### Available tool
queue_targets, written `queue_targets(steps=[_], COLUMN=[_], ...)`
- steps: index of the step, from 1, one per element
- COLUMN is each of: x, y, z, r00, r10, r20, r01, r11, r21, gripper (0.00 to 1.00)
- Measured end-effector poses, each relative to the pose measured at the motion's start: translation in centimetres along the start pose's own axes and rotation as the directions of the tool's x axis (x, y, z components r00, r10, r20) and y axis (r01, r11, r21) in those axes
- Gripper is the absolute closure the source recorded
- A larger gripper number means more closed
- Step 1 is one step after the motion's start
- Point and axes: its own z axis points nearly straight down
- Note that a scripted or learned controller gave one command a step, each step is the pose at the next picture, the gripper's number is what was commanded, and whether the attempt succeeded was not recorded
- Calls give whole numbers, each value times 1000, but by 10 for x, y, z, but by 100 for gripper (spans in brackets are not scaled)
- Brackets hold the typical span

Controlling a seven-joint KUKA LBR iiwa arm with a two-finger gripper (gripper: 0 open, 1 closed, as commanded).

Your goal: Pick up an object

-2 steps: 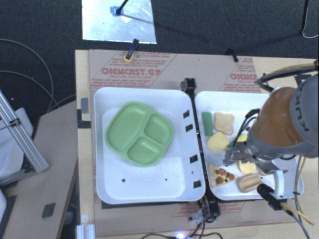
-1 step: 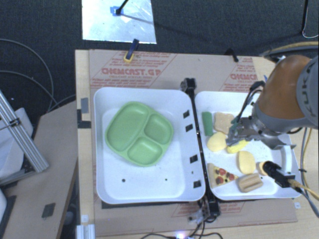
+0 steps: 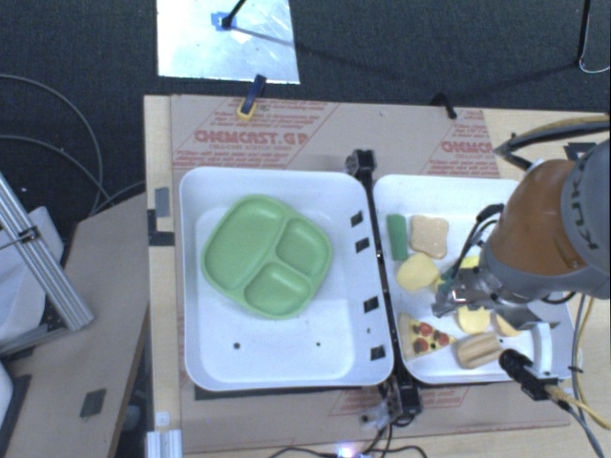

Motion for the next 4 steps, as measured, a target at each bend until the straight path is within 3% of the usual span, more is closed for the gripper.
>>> queue_targets(steps=[1, 2, 3, 4], x=[-2, -2, -2, -16], y=[61, 59, 59, 0], z=[42, 30, 30, 40], r00=[1000, 1000, 1000, 1000], r10=[-7, -5, -5, 0], r20=[2, 0, 0, 1], r01=[7, 5, 5, 0], r11=[1000, 1000, 1000, 1000], r21=[-10, -10, -10, -10], gripper=[100, 100, 0, 0])
